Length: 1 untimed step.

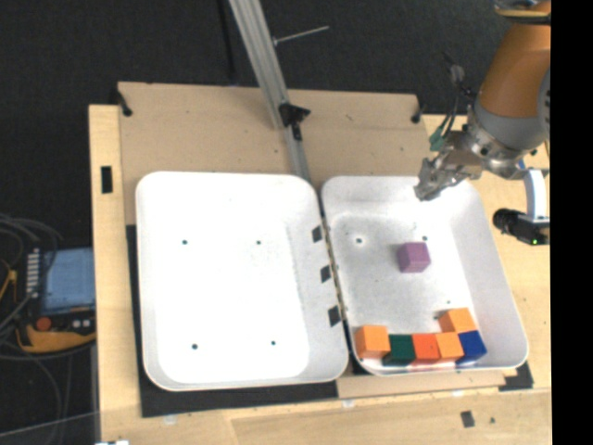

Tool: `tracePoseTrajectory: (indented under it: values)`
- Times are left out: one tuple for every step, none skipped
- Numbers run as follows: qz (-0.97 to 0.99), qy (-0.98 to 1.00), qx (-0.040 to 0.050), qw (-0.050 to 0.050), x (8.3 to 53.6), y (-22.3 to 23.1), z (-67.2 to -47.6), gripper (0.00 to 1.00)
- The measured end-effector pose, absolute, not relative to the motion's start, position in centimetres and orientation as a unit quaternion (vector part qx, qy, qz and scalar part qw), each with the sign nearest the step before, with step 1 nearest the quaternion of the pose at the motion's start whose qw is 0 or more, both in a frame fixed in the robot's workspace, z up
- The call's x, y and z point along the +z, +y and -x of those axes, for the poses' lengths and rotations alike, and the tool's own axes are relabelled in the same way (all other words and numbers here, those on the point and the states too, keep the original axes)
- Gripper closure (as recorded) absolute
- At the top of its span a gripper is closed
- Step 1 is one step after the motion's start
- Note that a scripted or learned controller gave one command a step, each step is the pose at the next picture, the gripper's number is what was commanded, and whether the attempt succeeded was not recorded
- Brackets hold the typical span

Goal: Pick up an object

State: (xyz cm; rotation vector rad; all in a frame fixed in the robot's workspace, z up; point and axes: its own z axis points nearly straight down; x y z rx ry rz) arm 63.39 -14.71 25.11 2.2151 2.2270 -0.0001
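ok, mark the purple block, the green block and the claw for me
purple block [413, 256]: camera view, middle of its top face.
green block [400, 348]: camera view, middle of its top, in the row along the right bin's near wall.
claw [428, 189]: camera view, at its fingertips, over the right bin's far edge.

Two shallow white plastic bins sit side by side on a pale wooden bench [371, 415], the left bin [162, 360] touching the right bin [496, 276] along their shared inner edge. In the right bin, a small purple cube [413, 256] lies alone near the middle. Along that bin's near wall runs a row of blocks: an orange block [373, 339] at the left, then a green block [400, 348], a second orange block [426, 346], and a blue block [471, 343] at the right end. The two-finger gripper [428, 185] hangs over the far edge of the right bin, well apart from the purple cube. A slanted grey metal rail [264, 58] stands behind the bins.
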Motion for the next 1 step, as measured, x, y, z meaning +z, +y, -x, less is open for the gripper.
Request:
tracePoseTrajectory:
  values:
    - [-0.705,0.709,-0.0001,0.0,25.3,-9.9,-60.94,1.0]
